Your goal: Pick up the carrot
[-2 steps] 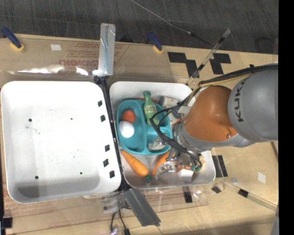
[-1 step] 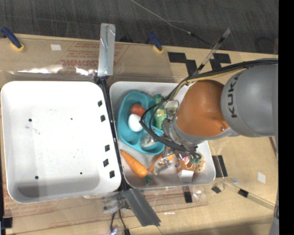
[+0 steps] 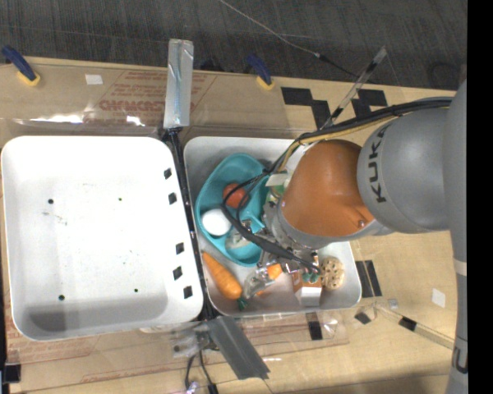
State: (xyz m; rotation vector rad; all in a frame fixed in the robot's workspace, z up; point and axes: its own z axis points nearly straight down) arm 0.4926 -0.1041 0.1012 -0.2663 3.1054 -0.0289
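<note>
The right shallow white bin (image 3: 345, 300) holds a teal plastic bowl (image 3: 230, 179) and, along its front-left edge, the orange carrot (image 3: 222, 276), while the hand (image 3: 273, 274) sits beside it, grip undiscernible.

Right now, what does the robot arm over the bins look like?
A thick grey arm with dark KUKA lettering on its side, then a rounded orange band above the wrist. Black cables loop along it, and more run down toward the tooling underneath.
</note>
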